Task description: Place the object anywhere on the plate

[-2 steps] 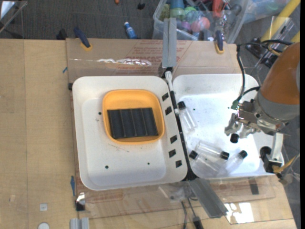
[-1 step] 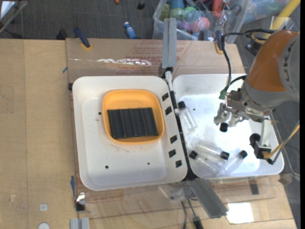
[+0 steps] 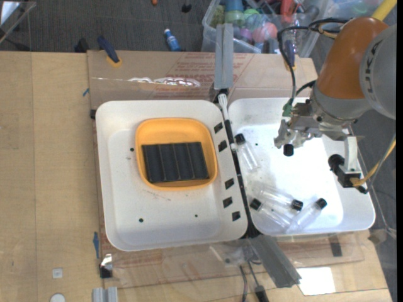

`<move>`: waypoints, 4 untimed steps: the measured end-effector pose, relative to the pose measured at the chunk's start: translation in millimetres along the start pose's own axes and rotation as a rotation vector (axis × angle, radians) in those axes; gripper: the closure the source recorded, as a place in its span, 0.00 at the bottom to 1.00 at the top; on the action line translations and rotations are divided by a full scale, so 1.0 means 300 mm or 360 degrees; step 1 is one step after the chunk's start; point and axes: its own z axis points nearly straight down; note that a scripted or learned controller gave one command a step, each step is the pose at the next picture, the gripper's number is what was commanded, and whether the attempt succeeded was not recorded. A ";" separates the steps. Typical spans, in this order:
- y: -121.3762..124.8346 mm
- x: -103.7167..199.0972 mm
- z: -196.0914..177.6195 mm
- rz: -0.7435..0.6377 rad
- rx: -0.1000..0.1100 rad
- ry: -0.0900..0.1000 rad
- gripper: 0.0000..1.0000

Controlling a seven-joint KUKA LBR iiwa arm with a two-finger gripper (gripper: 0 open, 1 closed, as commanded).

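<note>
An orange plate [image 3: 145, 135] lies in the left bin [image 3: 119, 219], and a black ridged slab [image 3: 175, 162] rests flat on it. Several clear vials with black caps lie in the right bin [image 3: 352, 216]: one [image 3: 244, 148] near the divider, two more [image 3: 275, 199] [image 3: 310, 211] toward the front. My gripper [image 3: 289, 138] hangs over the middle of the right bin, well right of the plate. A small black round piece [image 3: 288, 149] shows just under it; whether it is a held vial's cap I cannot tell.
A grey divider bar [image 3: 230, 168] with black clips runs between the bins. The arm's grey wrist and orange band [image 3: 350, 49] reach in from the upper right. A black fitting [image 3: 338, 166] and white bracket hang by the right bin's wall. A clear box of toys [image 3: 271, 5] stands behind.
</note>
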 end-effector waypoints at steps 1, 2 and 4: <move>0.081 0.065 -0.152 -0.0195 -0.0002 0.0000 1.00; 0.225 0.121 -0.121 -0.0454 -0.0003 0.0000 1.00; 0.219 0.241 -0.243 -0.1164 -0.0009 -0.0002 1.00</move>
